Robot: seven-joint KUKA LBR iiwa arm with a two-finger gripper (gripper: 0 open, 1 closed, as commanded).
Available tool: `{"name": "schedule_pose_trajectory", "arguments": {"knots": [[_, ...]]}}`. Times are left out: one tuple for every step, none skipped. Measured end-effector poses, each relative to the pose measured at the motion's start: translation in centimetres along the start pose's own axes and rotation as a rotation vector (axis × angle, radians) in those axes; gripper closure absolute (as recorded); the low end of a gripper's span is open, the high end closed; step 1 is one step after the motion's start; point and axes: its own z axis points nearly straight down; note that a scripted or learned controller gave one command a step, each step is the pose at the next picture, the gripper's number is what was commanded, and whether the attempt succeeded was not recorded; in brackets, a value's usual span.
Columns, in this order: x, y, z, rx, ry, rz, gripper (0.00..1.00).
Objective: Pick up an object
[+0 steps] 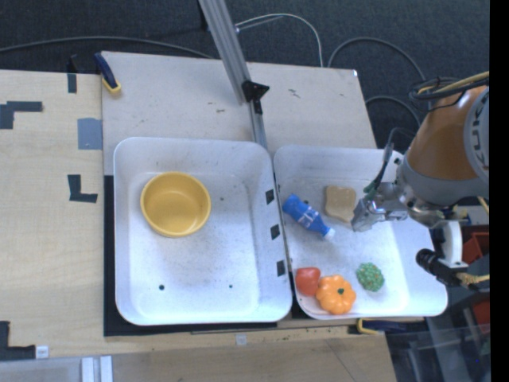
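My gripper hangs over the right bin, just right of a tan slice of bread. A blue bottle lies to the bread's left, near the bin's left wall. Along the bin's front sit a red tomato, an orange pumpkin and a green broccoli piece. Nothing shows between the gripper's tips.
A yellow bowl stands in the left bin, at its back left. A grey metal pole slants across the bench behind the bins. Cables trail over the dark floor at the back right.
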Motion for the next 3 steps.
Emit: {"name": "schedule_pose_trajectory", "arguments": {"knots": [[0.0, 0.1, -3.5, 0.000, 0.000, 0.000, 1.00], [5.0, 1.3, -2.5, 0.005, 0.002, -0.005, 1.00], [10.4, 3.1, -3.8, 0.002, 0.002, -0.007, 1.00]]}}
